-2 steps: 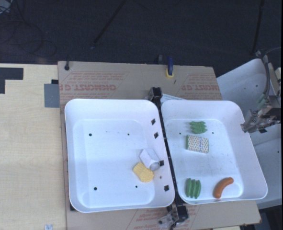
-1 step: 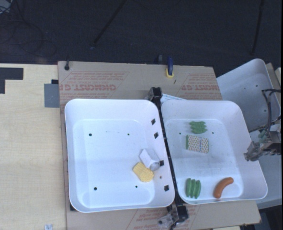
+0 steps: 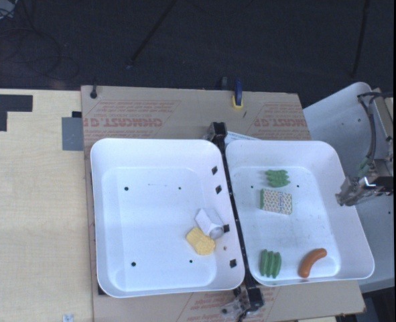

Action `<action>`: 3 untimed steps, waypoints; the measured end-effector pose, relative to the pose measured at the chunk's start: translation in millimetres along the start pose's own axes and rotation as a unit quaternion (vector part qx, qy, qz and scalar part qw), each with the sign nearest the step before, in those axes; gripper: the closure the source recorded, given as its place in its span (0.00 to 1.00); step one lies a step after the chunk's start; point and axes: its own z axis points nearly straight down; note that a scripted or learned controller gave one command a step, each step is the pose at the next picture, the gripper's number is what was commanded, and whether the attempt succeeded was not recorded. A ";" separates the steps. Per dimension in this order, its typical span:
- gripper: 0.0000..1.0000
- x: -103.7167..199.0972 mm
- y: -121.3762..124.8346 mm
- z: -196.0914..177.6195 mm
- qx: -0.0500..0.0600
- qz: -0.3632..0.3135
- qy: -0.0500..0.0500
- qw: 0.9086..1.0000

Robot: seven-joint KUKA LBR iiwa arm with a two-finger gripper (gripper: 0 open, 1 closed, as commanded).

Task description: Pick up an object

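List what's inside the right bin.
The right bin holds two green pieces, a patterned block and an orange sausage. Nothing visibly covers them.

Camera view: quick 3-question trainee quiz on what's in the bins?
1. True or false: the orange sausage-shaped toy lies in the left white bin.
2. Which bin holds the yellow, rounded foam-like piece? A) left B) right
3. How many green ridged toys, upper and lower, lie in the right white bin?

Key: 1 false, it lies in the right bin; 2 A; 3 two, with a speckled square pad between them.
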 end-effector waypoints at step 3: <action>1.00 -1.0 13.5 -21.0 0.002 0.001 0.000 1.000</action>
